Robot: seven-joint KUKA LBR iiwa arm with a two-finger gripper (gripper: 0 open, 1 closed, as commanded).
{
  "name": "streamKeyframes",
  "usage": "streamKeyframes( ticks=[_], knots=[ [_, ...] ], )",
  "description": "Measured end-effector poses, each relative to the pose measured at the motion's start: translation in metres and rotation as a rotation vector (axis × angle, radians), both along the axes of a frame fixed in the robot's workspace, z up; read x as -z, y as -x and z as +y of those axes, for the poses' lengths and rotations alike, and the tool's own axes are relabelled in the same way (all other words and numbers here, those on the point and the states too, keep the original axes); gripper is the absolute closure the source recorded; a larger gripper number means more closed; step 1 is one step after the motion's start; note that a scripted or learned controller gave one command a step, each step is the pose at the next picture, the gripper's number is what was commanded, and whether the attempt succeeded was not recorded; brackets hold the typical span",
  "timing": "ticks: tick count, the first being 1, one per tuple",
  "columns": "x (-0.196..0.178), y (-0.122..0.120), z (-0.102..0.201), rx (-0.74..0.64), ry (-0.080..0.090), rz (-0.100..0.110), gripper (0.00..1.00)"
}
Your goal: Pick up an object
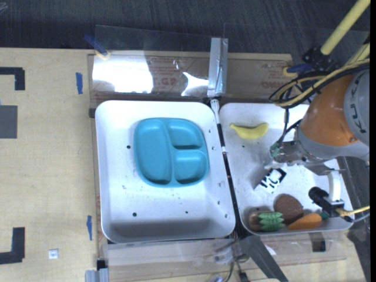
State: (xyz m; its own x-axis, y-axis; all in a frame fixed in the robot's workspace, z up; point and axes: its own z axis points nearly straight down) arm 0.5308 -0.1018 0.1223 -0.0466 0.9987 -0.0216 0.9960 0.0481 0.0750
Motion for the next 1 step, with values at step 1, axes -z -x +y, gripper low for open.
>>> streamKeyframes(
  ticks=[1],
  knots=[
    [0.0009,0.0006,-0.0001,0.000,0.000,0.002,0.00]
  ],
)
